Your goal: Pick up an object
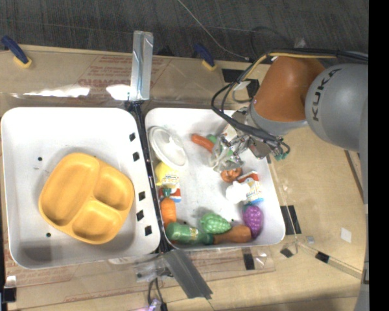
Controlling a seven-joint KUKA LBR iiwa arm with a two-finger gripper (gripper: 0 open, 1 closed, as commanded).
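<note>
Over the right bin (181, 118), near its far right corner, the gripper (230, 149) is hanging low above the toys, and the grey arm (337, 102) with its orange band (282, 89) is reaching in from the right edge of the bench (324, 199). I cannot tell if the fingers are apart or together, because the metal parts and cables are blurring there. Just under the gripper a small orange and red toy (231, 172) is lying, too small to tell its direction. A toy carrot (203, 141) is lying just left of the gripper, its long axis running from the far left to the near right. Along the near edge of this bin a green toy (214, 224), a purple grape toy (253, 218) and a brown piece (233, 236) are lying close together. A clear round lid (167, 146) is resting by the left wall. A yellow divided plate (86, 196) is sitting in the left bin (19, 135).
</note>
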